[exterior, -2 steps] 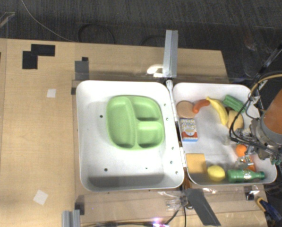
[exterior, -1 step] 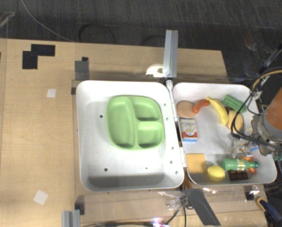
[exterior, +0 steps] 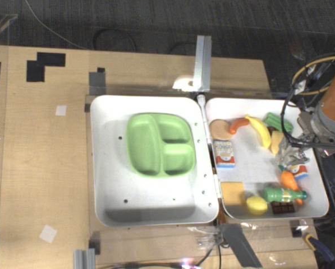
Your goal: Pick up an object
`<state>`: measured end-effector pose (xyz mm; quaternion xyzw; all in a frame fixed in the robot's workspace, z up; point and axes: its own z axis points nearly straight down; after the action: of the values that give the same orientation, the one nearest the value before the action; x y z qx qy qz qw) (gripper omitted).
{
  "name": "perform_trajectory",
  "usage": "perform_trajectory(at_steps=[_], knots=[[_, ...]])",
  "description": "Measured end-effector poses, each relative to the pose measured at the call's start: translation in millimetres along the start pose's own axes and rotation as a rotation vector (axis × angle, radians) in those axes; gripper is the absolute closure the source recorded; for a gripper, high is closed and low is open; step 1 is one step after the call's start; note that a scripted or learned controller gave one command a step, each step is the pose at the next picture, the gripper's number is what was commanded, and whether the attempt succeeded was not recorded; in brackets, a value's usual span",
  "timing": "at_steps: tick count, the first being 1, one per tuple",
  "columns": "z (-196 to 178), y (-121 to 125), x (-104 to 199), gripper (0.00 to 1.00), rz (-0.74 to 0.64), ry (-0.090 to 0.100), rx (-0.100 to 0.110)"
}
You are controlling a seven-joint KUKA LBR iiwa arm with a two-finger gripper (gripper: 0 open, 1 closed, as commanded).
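The gripper [exterior: 290, 160] is seen low over the right bin [exterior: 324, 203], at about three o'clock of that bin, with the grey arm [exterior: 330, 116] entering from the right. Whether the jaws are wide or narrow cannot be told, since they are blurred against the clutter beneath.

No object is seen held. The nearest candidate is judged to be the orange carrot-like toy [exterior: 289, 180], just beside the gripper at its six o'clock. A pale yellow piece [exterior: 276, 142] lies at the gripper's eleven o'clock, with the banana [exterior: 259, 130] and a green toy [exterior: 279, 121] further toward twelve. At the bin's six o'clock a green bottle [exterior: 284, 195], a lemon [exterior: 256, 205] and a dark chocolate bar [exterior: 282, 208] are crowded together.

The step in hand is judged to be the descent and closing on one item. A clean grasp would be helped if a single target were chosen, the carrot toy being closest, and if the jaws were set across its narrow width rather than along its length. Neighbours should be kept out of the closing path, as the bottle lies near.

The green divided tray [exterior: 160, 144] in the left bin [exterior: 108, 167] is well apart and need not be considered.
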<state>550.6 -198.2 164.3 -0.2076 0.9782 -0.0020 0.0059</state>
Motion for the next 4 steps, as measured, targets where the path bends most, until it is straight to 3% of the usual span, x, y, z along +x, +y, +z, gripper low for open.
perform_trajectory(at_steps=[1, 2, 3, 4], knots=[[1, 0, 1, 0.0, 0.001, 0.001, -0.002], [65, 27, 35, 0.0, -0.036, -0.007, 0.006], [72, 14, 41, 0.0, 0.018, -0.014, 0.007], [58, 13, 38, 1.0, 0.011, -0.02, 0.014]])
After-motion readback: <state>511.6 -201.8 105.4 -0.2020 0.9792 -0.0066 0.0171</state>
